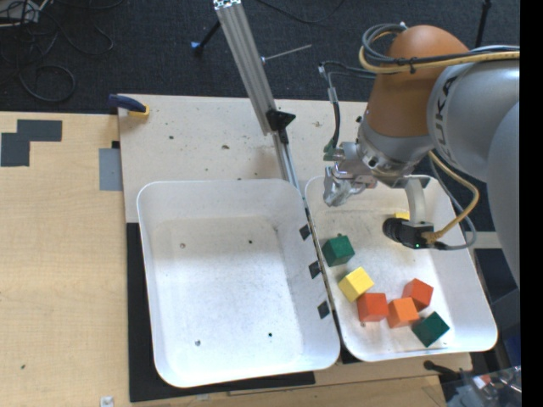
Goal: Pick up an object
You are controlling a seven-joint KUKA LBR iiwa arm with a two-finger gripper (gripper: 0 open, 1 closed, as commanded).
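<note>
Green cube point(338, 249) sits corner-on, unelongated.

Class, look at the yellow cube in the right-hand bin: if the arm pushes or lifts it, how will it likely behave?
The yellow cube looks rigid with flat faces, so it would probably slide, not roll. It touches an orange cube, so a push may nudge that too. Being small, it seems light.

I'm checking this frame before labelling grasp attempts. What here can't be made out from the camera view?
- Gripper: small and blurred over the right bin; finger state unreadable.
- Right bin's far right corner: covered by the arm.
- Dark green cube and the orange cubes: packed together, so contact between them is unclear.
- Black part on the arm's cable: its purpose can't be told.
</note>
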